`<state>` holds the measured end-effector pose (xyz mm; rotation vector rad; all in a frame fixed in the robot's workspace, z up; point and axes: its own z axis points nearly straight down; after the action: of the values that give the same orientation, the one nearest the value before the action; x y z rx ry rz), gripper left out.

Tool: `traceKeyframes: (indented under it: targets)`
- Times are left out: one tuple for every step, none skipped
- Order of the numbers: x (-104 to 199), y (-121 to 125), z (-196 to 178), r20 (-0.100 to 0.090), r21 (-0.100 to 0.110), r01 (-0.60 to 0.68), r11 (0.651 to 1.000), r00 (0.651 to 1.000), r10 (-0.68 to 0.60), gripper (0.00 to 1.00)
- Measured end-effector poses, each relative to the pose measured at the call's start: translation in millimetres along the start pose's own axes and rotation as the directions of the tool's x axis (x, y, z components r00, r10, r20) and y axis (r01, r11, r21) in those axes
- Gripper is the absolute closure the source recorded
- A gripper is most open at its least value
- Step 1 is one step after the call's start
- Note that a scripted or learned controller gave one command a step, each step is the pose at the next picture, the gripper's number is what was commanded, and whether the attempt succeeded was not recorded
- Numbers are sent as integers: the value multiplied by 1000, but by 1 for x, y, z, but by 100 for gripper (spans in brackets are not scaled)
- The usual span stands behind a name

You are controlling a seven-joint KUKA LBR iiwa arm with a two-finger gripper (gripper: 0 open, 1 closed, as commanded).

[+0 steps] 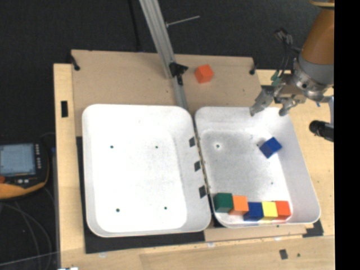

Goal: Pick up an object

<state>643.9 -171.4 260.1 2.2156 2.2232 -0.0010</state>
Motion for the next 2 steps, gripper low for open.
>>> traceKeyframes:
  targets:
    - [14, -40, 145, -3, 9, -3, 1000, 1000, 3, 0]
    - [46, -38, 163, -2, 1, 1, 1000, 1000, -1, 0]
